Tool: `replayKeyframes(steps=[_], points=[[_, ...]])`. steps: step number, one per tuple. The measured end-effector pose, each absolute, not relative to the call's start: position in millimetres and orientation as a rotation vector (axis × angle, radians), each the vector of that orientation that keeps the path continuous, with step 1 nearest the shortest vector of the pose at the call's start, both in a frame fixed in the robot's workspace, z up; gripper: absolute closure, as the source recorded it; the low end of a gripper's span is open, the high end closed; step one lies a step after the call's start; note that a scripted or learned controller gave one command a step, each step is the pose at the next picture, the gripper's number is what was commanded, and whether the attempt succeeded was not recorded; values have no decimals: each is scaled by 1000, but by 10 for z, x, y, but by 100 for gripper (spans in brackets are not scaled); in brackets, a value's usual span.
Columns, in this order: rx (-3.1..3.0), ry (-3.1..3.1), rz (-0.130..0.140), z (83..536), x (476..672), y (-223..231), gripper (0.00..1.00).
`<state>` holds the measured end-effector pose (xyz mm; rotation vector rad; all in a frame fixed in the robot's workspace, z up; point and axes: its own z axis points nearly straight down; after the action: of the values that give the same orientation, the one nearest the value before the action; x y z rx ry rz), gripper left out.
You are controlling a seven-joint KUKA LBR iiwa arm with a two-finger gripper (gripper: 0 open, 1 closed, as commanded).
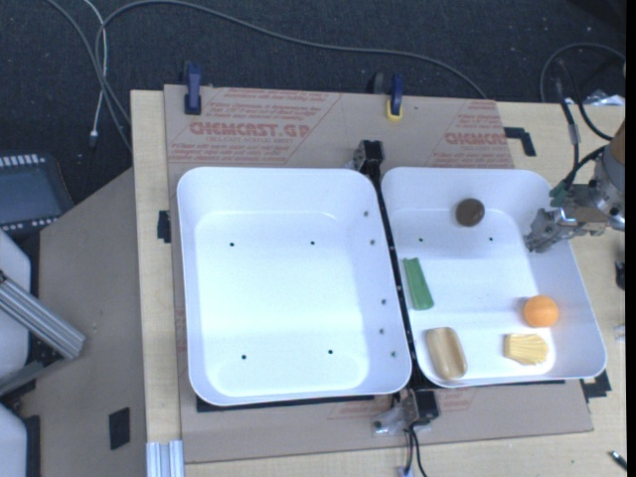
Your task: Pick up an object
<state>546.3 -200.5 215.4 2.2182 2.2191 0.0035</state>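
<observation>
Camera view gives us the claw over the right bin's edge; its grip we cannot tell.

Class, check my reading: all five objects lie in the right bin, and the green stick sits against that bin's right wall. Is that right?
Not quite. The camera view shows the green stick against the right bin's left wall, beside the divide. All five objects do lie in that bin.
</observation>
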Motion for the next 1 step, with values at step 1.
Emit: replayKeyframes(steps=[1], points=[[2217, 2225, 2, 2238, 5561, -1563, 100]])
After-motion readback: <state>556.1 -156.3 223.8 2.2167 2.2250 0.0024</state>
